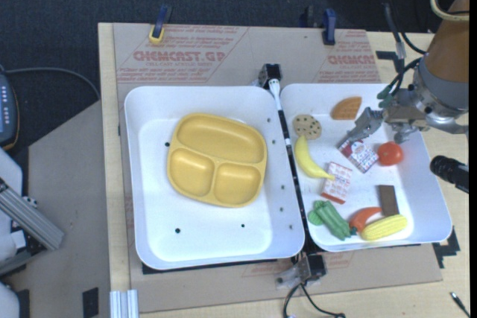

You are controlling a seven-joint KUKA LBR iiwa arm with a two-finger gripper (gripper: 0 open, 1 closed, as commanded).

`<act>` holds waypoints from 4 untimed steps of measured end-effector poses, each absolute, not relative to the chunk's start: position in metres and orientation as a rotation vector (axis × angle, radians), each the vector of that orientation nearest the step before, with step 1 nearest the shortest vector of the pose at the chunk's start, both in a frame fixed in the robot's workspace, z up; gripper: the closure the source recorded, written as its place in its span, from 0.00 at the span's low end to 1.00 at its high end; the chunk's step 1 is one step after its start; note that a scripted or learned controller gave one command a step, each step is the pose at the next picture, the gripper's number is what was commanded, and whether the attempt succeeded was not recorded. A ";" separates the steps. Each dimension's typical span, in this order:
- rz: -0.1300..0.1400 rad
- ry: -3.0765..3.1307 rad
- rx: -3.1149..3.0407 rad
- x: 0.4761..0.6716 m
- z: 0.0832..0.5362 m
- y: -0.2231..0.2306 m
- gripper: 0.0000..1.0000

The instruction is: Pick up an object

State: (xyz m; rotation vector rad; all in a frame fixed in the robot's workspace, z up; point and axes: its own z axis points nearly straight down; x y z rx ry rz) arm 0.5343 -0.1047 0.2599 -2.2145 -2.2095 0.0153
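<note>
The right bin (440, 194) holds several toy foods: a cookie (306, 126), an orange bread piece (346, 108), a banana (308, 160), two red-and-white packets (363, 156) (339, 182), a red tomato (390, 153), a brown bar (387, 199), a corn cob (384, 226), a red piece (364, 217) and a green vegetable (330, 220). My gripper (380, 133) hangs open over the bin's upper right part, just above the upper packet and the tomato. One finger (359, 130) slants down-left toward the packet. Nothing sits between the fingers.
A yellow divided plate (216, 159) lies in the left bin (141, 182). A black divider rail (283, 138) runs between the bins. Clamps (157, 30) (329, 26) hold the cardboard base at the back. A black part (451, 171) juts in at the right bin's edge.
</note>
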 end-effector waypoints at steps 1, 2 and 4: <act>0.004 -2.219 -2.219 0.536 0.266 -0.105 0.00; 0.010 -2.213 -2.215 0.537 0.200 -0.103 0.00; -0.012 -2.219 -2.216 0.545 0.090 -0.102 0.00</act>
